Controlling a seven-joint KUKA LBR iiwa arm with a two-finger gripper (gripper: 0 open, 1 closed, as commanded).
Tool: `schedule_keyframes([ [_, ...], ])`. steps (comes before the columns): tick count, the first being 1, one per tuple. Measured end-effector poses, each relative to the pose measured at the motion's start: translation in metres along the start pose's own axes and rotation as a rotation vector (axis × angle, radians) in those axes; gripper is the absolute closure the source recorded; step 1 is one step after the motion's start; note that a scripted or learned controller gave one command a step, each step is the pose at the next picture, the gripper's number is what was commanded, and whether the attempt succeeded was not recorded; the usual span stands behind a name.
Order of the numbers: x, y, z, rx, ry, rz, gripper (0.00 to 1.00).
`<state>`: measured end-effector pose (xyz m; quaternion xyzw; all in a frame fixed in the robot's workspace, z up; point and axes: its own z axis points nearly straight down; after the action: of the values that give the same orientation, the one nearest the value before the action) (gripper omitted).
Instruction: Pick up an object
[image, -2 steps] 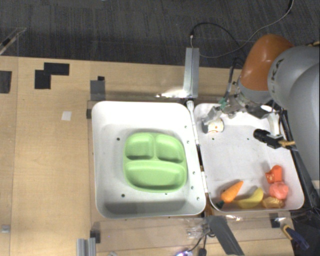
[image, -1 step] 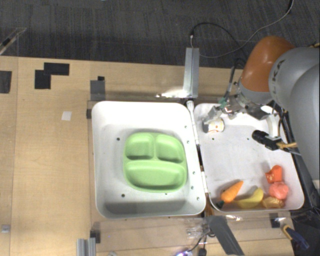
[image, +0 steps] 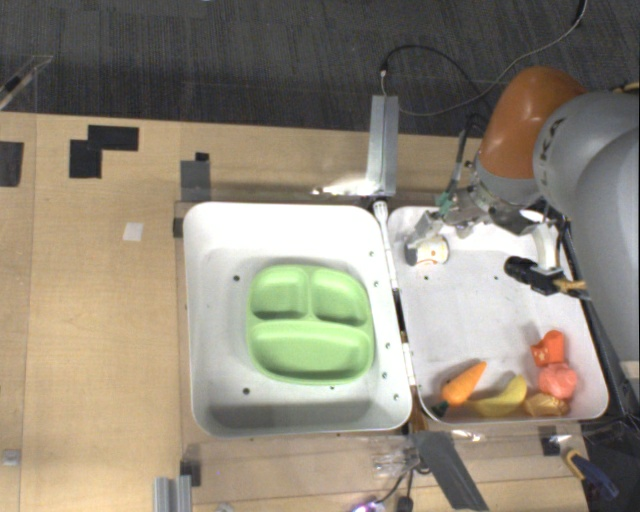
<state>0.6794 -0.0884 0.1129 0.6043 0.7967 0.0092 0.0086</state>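
Note:
My gripper (image: 428, 238) is low over the far left corner of the right bin (image: 470, 310), reaching in from the right. A small white object with an orange spot (image: 433, 253) lies right at the gripper's tip; I cannot see whether it is between the fingers. Along the near edge of this bin lie an orange carrot (image: 465, 382) and a yellow banana (image: 504, 396). A red toy (image: 548, 349), a pink one (image: 559, 380) and a tan one (image: 545, 404) cluster in the near right corner.
The left bin (image: 215, 300) holds a green divided plate (image: 307, 322) in its middle. A metal post (image: 384, 145) stands behind the gap between the bins. The arm's grey body and orange band (image: 520, 120) cover the right bin's far right corner.

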Motion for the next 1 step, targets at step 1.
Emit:
schedule_keyframes([
  [1,-0.0023,-0.0179,-0.0026,-0.019,-0.006,0.048,0.0],
])
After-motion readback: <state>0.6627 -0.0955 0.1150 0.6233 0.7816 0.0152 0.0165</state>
